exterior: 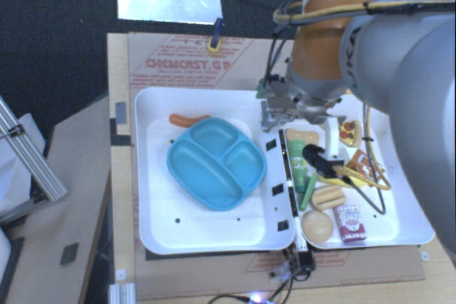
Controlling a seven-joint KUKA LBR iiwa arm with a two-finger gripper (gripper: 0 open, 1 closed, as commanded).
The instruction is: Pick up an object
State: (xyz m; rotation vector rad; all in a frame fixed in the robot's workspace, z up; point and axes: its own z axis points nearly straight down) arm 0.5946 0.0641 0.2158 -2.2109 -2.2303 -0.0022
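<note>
My gripper (273,119) hangs over the divider between the two bins, at the back of the right bin (399,228). Just below it lie a slice of toast (302,137) and a green bottle-like thing (298,169). Nothing shows between the gripper and these objects. Further forward in the right bin are a hot-dog bun (328,197), a round tan bun (318,226) and a small red and white carton (350,221). A pizza slice (348,132) and an orange snack packet (362,166) lie towards the right, partly under the arm.
The left bin (153,224) holds a blue divided plate (216,163) and an orange sausage (187,120) behind it. A yellow and blue clip (215,39) lies on the cardboard behind the bins. The big grey arm covers the right bin's far corner.
</note>
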